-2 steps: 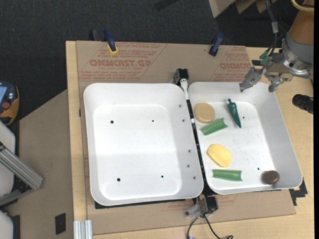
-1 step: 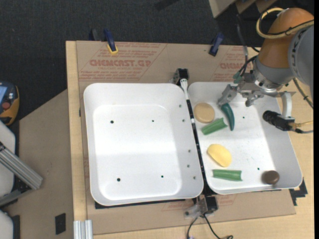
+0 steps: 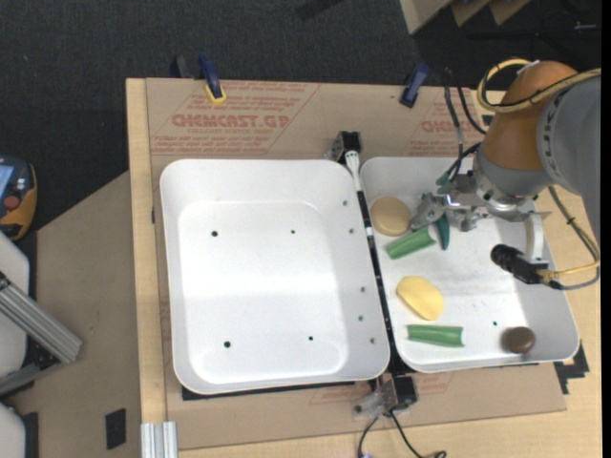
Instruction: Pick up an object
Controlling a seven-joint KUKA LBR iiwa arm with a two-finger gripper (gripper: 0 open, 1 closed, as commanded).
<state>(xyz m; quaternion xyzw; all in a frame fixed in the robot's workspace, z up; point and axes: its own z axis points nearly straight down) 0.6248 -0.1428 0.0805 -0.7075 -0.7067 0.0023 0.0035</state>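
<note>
As the gripper [image 3: 434, 219] hung low in the right bin [image 3: 544, 337], its grip unreadable, a green piece [image 3: 410, 245] lay just below-left.

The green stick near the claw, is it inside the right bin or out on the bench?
Inside. The green stick lies flat on the right bin's white floor, within its rim, beside the claw.

One camera hangs high above the bench [image 3: 286, 113], tilted down at a slant, far enough to take in both bins [image 3: 181, 256] whole.
</note>
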